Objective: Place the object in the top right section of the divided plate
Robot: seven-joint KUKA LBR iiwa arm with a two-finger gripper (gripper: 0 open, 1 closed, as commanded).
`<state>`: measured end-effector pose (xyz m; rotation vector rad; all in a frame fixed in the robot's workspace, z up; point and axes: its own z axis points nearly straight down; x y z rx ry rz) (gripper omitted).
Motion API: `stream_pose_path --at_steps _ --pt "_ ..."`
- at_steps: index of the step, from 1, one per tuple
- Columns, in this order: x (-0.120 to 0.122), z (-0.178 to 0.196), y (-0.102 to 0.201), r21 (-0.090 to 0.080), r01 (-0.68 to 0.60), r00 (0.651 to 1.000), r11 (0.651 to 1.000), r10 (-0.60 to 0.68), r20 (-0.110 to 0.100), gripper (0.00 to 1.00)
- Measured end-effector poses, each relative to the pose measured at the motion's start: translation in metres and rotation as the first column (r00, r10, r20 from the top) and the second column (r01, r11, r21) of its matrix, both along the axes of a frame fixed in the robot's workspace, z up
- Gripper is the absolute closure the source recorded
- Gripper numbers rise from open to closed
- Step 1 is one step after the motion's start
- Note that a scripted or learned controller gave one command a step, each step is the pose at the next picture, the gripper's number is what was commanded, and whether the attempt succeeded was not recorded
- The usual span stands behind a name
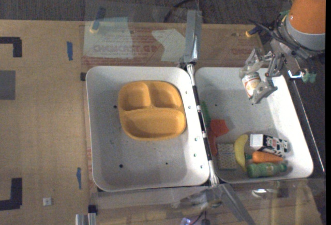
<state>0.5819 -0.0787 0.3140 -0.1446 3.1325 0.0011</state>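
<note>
A small cylindrical can (pixel 251 83), white with an orange-red label, sits between the metal fingers of the jaws (pixel 257 80), which appear closed on it, though the view is a little blurred there. It hangs over the upper part of the right bin (pixel 297 131), well right of the divided plate (pixel 151 110). That plate is smooth orange plastic, rounded, with three sections, lying in the left bin (pixel 103 156). The grey arm (pixel 305 12) with its orange band reaches in from the upper right, wrist tilted down-left. Farther from the plate, a banana (pixel 240 150), carrot (pixel 266 156) and green bottle (pixel 265 168) cluster at the right bin's lower edge.
</note>
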Motion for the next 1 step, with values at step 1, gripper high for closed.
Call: stream_pose_path --at_steps 1 --pt "-0.0043 0.0023 0.0101 0.001 0.116 0.993 0.993 -0.116 -0.001 1.00"
